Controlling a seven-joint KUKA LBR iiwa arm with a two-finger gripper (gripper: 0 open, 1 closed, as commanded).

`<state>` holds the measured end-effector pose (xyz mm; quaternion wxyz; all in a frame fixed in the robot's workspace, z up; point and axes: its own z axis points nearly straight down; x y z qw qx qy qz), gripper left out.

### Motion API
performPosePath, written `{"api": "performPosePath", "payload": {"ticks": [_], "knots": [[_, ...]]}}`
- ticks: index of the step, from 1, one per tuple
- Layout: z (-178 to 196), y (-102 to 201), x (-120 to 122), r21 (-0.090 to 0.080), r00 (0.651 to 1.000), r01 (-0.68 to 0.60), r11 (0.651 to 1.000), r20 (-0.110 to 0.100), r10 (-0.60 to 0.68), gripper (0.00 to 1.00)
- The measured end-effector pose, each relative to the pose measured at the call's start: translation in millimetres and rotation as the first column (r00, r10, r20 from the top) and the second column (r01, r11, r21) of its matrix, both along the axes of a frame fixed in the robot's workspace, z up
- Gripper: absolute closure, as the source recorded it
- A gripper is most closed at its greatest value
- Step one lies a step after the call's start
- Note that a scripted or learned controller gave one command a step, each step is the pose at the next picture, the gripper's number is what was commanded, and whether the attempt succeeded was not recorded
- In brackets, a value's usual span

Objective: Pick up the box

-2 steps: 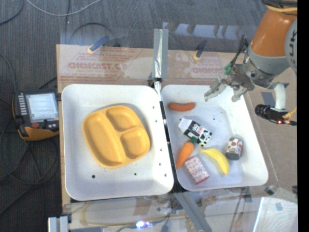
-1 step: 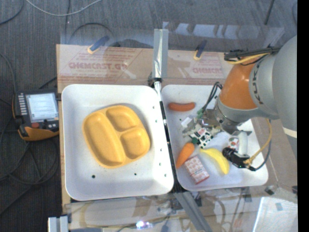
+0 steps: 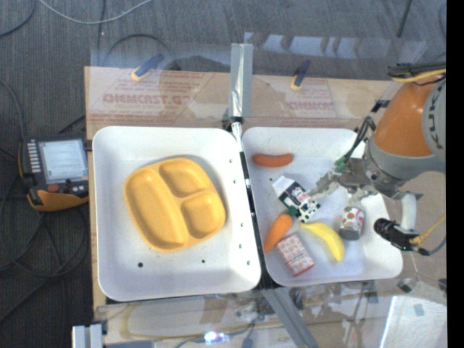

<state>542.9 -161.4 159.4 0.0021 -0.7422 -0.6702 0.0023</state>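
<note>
Box point(image 3: 295, 254) lies flat at front of right bin point(image 3: 377, 270), between carrot point(image 3: 278, 231) and banana point(image 3: 327, 241), untouched. Gripper point(image 3: 328, 184) hovers above dark carton point(image 3: 296, 196); fingers apparently spread, nothing between. Advice: shift toward front, align across box's short sides, descend clear of neighbours.

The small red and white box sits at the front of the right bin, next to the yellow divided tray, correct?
Not quite. The small red and white box does sit at the front of the right bin, but the yellow divided tray lies in the left bin. Beside the box are an orange carrot and a yellow banana, as the camera view shows.
</note>
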Motion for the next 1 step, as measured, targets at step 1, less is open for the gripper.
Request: {"api": "performPosePath", "payload": {"ticks": [1], "knots": [[5.8,0.4,0.4,0.004,1.0,0.0,1.0,-0.006,0.0,1.0]]}}
